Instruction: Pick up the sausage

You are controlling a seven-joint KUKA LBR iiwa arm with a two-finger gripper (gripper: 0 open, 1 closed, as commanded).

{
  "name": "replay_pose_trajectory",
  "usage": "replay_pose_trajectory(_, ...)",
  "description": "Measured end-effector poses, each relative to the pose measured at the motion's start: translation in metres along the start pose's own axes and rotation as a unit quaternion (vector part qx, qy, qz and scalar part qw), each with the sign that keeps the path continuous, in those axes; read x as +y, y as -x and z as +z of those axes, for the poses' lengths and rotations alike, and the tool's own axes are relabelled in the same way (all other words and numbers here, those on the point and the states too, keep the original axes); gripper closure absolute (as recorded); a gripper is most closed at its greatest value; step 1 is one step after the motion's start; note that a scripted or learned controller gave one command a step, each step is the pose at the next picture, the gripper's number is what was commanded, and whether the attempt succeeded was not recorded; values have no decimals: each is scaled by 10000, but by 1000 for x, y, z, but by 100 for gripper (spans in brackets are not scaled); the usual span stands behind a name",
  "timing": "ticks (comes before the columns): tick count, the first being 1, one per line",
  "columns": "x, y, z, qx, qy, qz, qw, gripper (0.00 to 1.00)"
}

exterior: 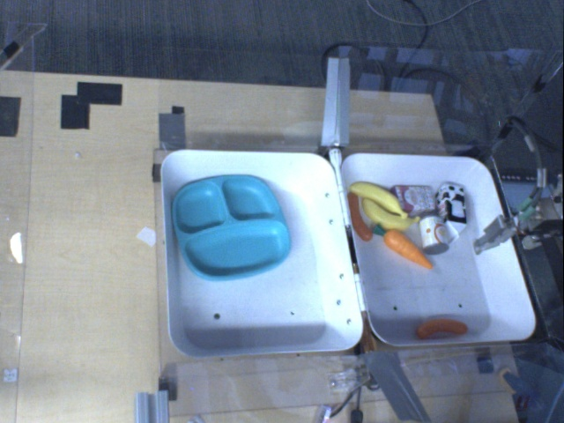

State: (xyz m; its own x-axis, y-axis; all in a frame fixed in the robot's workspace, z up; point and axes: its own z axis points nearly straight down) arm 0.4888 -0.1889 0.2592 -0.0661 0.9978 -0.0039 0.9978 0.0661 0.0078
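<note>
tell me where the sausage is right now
The sausage lies alone near the front edge of the right bin, below the carrot.

My gripper (493, 233) is pale grey metal, a thin angled piece tapering to a blunt tip. Behind it my wrist (539, 211) is a dark cluster with light grey parts, thin black cables looping above it and a small green fleck on one side.
</note>
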Motion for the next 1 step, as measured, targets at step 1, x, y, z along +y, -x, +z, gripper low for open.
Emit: replay_pose_trajectory(1,13,-9,118,11,-34,2204,9754,0)
